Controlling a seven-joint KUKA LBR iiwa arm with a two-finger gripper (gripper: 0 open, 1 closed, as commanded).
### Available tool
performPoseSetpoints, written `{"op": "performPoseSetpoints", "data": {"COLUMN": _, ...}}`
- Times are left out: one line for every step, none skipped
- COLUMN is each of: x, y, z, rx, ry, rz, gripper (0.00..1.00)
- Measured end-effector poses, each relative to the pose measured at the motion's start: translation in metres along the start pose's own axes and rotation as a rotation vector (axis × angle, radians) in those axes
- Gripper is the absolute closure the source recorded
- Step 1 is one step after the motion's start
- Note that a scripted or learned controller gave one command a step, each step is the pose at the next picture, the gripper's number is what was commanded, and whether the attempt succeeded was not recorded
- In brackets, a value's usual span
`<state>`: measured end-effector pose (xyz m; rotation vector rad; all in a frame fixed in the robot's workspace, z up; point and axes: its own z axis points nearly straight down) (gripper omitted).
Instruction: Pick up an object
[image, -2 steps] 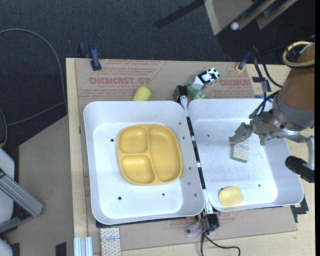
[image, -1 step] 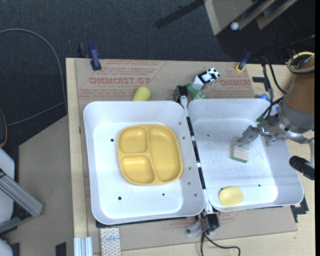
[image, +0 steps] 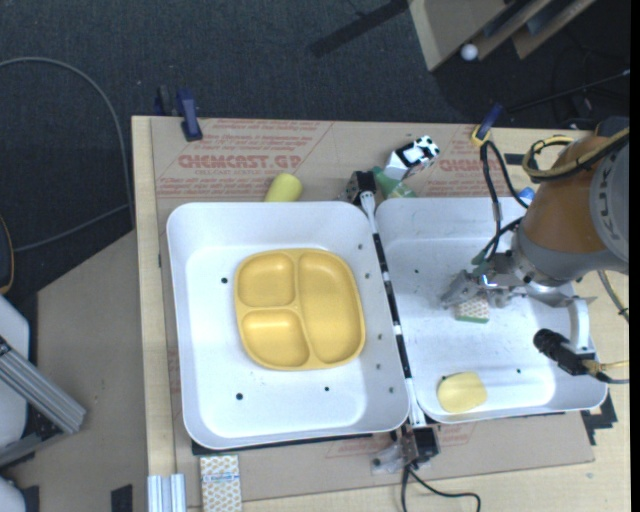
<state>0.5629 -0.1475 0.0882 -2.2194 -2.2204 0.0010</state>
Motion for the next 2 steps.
{"op": "performPoseSetpoints", "data": {"x": 0.000, "y": 0.001, "z": -0.010, "rx": -0.003, "ry": -0.001, "rz": 0.001, "gripper": 1.00}}
{"op": "performPoseSetpoints", "data": {"x": 0.092, "y": 0.012, "z": -0.097, "rx": -0.003, "ry": 0.000, "rz": -0.001, "gripper": 1.00}}
